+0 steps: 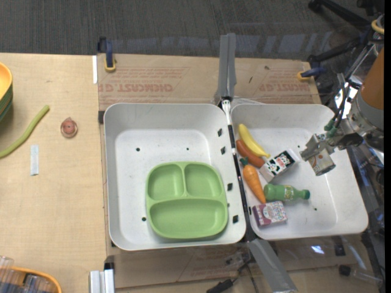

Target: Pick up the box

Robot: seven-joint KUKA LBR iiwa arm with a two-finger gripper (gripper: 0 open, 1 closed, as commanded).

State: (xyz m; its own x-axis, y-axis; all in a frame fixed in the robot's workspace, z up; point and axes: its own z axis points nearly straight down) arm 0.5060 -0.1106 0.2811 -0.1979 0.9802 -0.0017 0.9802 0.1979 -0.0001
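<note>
Camera view, from above. Two white bins side by side; landmark is the right bin.

Right bin contents, all crowded toward its left wall: one banana, one orange-red sausage-shaped item just below it, one carrot, one green bottle lying on its side, one pink box near the front-left corner, one small black-and-white carton tilted, just right of the banana and above the bottle. The bin's right half and back strip are bare white floor, open room.

Gripper sits over that bare right half, apart from the carton and well apart from the pink box. Jaws: cannot tell whether apart or together; nothing visibly between them.

Left bin: one green divided plate, toward the front; bare floor behind it and to its left.
</note>
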